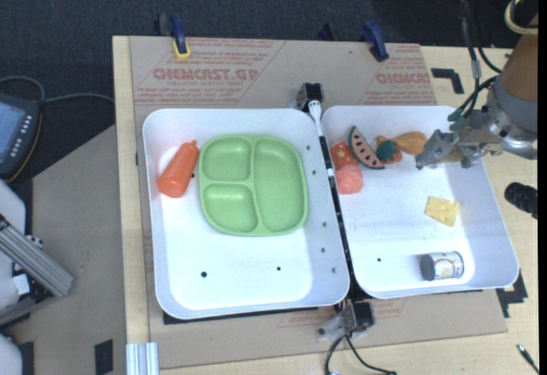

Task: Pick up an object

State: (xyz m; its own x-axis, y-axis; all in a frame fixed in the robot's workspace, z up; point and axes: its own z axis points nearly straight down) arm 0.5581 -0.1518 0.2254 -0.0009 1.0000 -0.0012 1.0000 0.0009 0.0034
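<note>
Cheese (443, 210), a yellow wedge lying flat in the right bin (402, 266), long axis running left to right, tilted slightly. Gripper (444, 151) hovers over the bin's far right part, above the cheese and apart from it; grip state cannot be told. Can (441, 266) lies nearer the front rim.

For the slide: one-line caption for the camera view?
KUKA gripper hovers over the right bin near the toy watermelon slice, cheese wedge and can; green divided plate in the left bin.
</note>
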